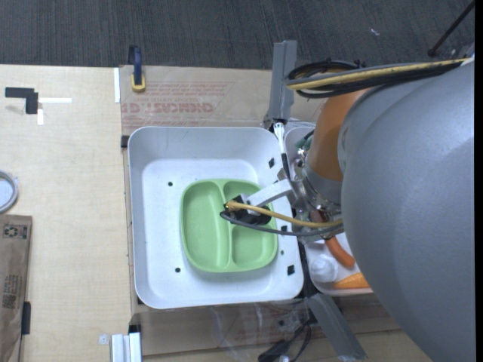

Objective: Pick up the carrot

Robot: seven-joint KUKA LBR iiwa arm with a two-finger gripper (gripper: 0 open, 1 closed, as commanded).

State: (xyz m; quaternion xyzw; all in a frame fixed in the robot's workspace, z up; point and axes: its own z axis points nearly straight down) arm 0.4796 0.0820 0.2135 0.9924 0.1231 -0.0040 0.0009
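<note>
Carrot (pixel 341 252): orange, in right bin (pixel 324 286), near its left wall, half hidden under arm. Gripper (pixel 307 202): just above-left; opening cannot be told. Advice: centre over carrot, descend straight, close across its width.

Our grey arm (pixel 423 202) reaches in from the right and looms large, its orange band (pixel 332 138) sitting just above the wrist. Our claw (pixel 300 200) hangs low, largely hidden beneath that wrist.
</note>
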